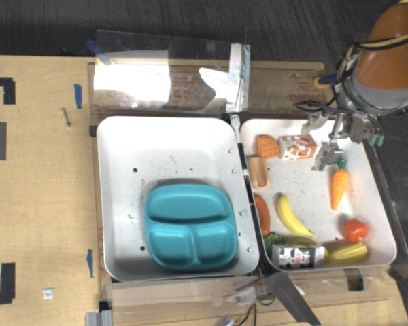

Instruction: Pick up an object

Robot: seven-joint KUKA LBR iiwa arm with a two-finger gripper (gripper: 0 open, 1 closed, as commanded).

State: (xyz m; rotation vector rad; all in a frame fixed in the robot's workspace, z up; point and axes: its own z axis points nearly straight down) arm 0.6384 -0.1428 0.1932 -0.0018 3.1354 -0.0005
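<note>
Candidate objects all sit in the right bin. Carrot lies upright-ish in the bin's right half, orange body with green top pointing up toward the gripper. Gripper hangs just above the carrot's green end, over the bin's upper right area; fingers look slightly parted with nothing between them, though the view is small and partly cluttered by cables. Arm enters from the right, orange band at the top right corner.

Just left of the gripper: small orange-and-white carton, lying flat. Left of that, an orange-brown bread-like piece, and below it a tan block against the bin's left wall.

Mid bin: banana, diagonal, well apart from the carrot. Left of the banana, a red-orange item along the left wall, partly hidden by the rim.

Bottom row: dark can or bottle with white label on its side, green leafy bit touching its left end, yellow item just right of it, tomato-like red piece just above the yellow one.

Left bin holds a teal divided tray, three compartments, sitting in the lower half.

Both bins rest on a cardboard-covered bench; clear plastic sheet behind the left bin.
</note>
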